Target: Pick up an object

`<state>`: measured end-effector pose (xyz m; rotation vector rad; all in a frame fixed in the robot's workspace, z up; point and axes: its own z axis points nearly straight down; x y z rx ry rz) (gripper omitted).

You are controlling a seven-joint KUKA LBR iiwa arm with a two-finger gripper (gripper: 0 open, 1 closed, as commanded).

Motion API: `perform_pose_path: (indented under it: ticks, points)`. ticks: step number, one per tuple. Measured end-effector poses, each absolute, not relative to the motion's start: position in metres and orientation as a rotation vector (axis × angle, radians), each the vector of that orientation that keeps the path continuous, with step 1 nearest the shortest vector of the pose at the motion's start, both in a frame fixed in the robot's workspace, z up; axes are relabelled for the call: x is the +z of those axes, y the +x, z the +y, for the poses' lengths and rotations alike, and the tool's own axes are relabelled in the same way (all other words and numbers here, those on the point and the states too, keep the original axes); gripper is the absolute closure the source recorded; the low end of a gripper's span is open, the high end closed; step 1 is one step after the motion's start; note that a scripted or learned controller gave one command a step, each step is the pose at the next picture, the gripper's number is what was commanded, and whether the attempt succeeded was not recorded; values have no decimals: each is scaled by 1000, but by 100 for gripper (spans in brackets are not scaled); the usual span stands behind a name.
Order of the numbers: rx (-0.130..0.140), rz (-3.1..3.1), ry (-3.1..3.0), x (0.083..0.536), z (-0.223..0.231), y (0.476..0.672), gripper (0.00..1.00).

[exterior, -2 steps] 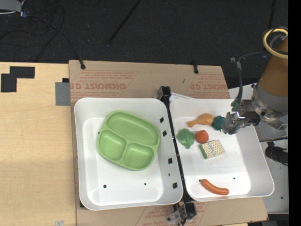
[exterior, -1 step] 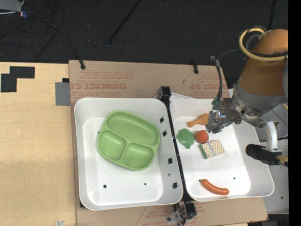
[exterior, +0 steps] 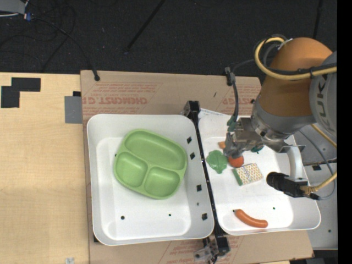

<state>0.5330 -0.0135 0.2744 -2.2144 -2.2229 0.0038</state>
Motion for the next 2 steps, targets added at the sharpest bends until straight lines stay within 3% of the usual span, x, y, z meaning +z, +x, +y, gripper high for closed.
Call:
perform_pose_path:
  ticks: [2]
  points:
    - [7,-2223,-2212,233,92,543,100]
